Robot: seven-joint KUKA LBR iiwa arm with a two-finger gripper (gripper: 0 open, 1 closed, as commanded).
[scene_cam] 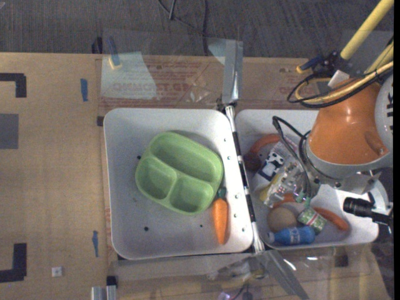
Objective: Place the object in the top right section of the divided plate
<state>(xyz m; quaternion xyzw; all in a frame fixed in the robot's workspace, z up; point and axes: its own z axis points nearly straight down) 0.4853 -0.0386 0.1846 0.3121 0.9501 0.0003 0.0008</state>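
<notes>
Green plastic marks the target: the divided plate (pixel 179 173) sits tilted in the left bin (pixel 125 230), its three wells bare, with a toy carrot (pixel 220 221) lying in the bin just beside its lower right corner. The gripper (pixel 289 186) is low over the right bin (pixel 369 233), down among a jumble of toys: a tan egg-shaped piece (pixel 282 218), a blue bottle (pixel 294 235), a small green can (pixel 309 219), an orange sausage-like piece (pixel 331 218) and a black-and-white carton (pixel 271 165). Which of these is the object to move cannot be told; it seems the pick is still under way. To do it well, the tool should settle on one item clear of its neighbours, close squarely, then lift straight up before crossing the divider (pixel 240 180) between bins, and lower into the plate's far right well rather than dropping from height. Whether the tool is clenched or released, and whether it grasps anything, I cannot tell: the wrist and cables cover it.
</notes>
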